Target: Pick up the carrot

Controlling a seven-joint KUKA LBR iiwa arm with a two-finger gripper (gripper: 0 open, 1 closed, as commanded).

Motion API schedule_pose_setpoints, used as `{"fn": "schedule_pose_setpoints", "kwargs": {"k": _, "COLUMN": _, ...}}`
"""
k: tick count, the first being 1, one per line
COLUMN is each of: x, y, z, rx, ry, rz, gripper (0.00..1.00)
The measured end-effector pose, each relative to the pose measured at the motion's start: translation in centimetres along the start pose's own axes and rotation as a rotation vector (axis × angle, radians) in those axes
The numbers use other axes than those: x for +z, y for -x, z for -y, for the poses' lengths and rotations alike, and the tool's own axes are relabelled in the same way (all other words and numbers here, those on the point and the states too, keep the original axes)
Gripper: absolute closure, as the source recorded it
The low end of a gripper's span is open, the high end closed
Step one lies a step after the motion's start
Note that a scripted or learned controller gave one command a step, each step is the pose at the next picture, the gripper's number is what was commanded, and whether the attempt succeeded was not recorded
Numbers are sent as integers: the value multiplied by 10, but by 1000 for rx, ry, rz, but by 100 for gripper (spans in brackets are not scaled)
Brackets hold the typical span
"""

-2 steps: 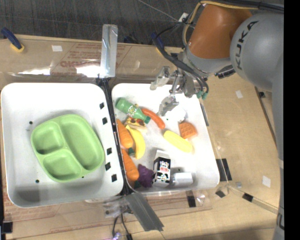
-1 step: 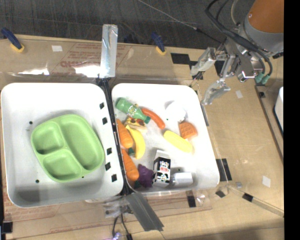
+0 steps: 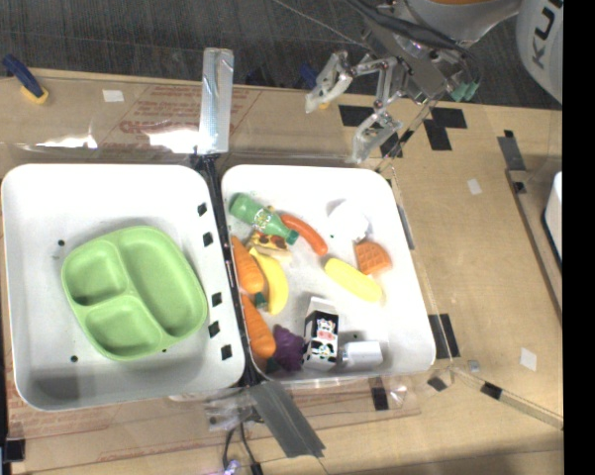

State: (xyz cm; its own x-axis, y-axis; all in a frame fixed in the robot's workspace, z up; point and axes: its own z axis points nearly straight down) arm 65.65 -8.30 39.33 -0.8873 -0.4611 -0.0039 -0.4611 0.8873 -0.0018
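Nearest the camera, the front rims of two shallow white bins are sitting side by side on the table point(image 3: 495, 295), their shared wall running up the middle of the view. Going from the left, the left bin point(image 3: 30, 265) is holding a green divided plate point(image 3: 132, 290) lying flat and slightly turned, nothing else visible with it. Crossing into the right bin point(image 3: 401, 255), a carrot point(image 3: 247, 268) is lying lengthwise tight against the shared wall, with a second carrot point(image 3: 258, 332) below it along the same wall, so either one is leaving little room for a finger on its wall side. Beside them a banana point(image 3: 272, 277) is curving against the upper carrot, a green bottle point(image 3: 247, 208) is lying at the top, and a red-orange chili-like piece point(image 3: 305, 232) is slanting to its right. Lower down, a purple grape bunch point(image 3: 288, 347) and a small milk carton point(image 3: 322, 336) are crowding the front, with a yellow corn-like piece point(image 3: 353, 282) and an orange slice-shaped toy point(image 3: 373, 257) further right. The gripper point(image 3: 354, 109) is hanging above the far rim of the right bin, well apart from both carrots, its fingers spread apart and clamping nothing. Judging by this, the pick is not yet begun, and the crowding by the wall could be making a clean grasp awkward.
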Motion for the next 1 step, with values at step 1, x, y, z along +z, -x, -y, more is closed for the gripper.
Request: {"fn": "schedule_pose_setpoints", "kwargs": {"k": 1, "x": 206, "y": 8, "z": -21, "rx": -427, "ry": 10, "rz": -8, "gripper": 0}}
